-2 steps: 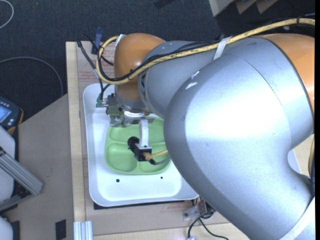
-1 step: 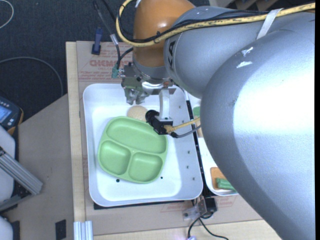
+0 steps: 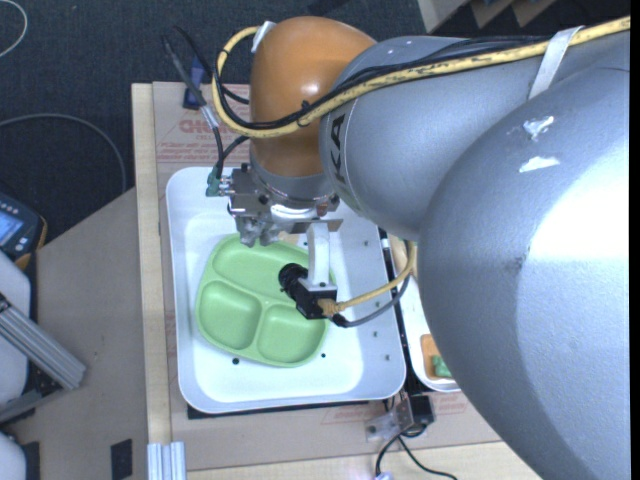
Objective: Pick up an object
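Glossy plastic green plate [image 3: 250,313] — smooth white bin [image 3: 345,368]

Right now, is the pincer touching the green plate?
Cannot tell. In the camera view the pincer overlaps the far rim of the green plate in the left bin, but the wrist hides the meeting point.
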`<state>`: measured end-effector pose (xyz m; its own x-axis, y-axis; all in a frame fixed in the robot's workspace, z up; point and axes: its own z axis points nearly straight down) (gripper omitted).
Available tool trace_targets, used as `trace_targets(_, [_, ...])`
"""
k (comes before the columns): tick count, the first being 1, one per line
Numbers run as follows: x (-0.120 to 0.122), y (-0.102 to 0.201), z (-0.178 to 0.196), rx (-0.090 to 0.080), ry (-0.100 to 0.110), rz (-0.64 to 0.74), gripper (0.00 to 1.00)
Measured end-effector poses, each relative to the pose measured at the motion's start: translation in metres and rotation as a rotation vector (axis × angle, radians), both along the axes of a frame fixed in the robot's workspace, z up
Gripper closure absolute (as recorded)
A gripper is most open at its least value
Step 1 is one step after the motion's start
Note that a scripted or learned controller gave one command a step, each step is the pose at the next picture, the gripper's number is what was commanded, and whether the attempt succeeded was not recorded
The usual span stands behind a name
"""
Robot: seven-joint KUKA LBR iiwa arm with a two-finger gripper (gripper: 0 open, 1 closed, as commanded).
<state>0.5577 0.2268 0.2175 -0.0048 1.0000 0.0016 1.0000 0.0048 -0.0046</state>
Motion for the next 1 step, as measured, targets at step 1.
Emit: trace_targets(1, [0.0620,-0.0516,-0.0707,-0.004,-0.004,-0.011,1.00])
